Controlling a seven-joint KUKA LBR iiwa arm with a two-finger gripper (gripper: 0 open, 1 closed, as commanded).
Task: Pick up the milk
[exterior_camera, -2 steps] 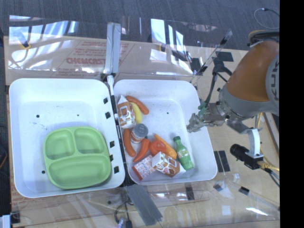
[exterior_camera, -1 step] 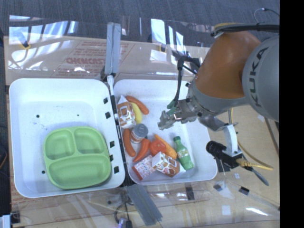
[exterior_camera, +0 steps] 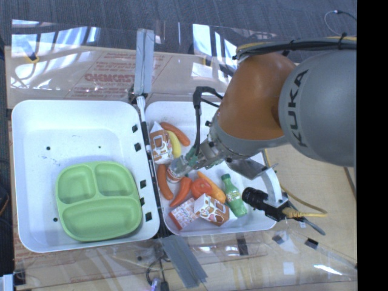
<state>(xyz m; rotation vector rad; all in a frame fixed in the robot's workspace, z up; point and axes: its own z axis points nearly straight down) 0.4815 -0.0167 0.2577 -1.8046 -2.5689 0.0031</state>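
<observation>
A small white and brown carton, which I take for the milk (exterior_camera: 160, 146), lies at the left edge of the right bin (exterior_camera: 267, 223), against the divider. My gripper (exterior_camera: 180, 165) is low in that bin, just right of and slightly nearer than the carton, over the pile of toy food. The orange wrist band and grey arm (exterior_camera: 260, 102) cover the bin's back right part. I cannot make out anything held in the gripper.
The right bin also holds two orange and white cartons (exterior_camera: 200, 211) at the front, a green bottle (exterior_camera: 233, 196), carrots (exterior_camera: 182, 193), a sausage (exterior_camera: 176, 132) and a banana (exterior_camera: 176, 144). A green divided plate (exterior_camera: 97, 202) sits in the left bin (exterior_camera: 36, 132).
</observation>
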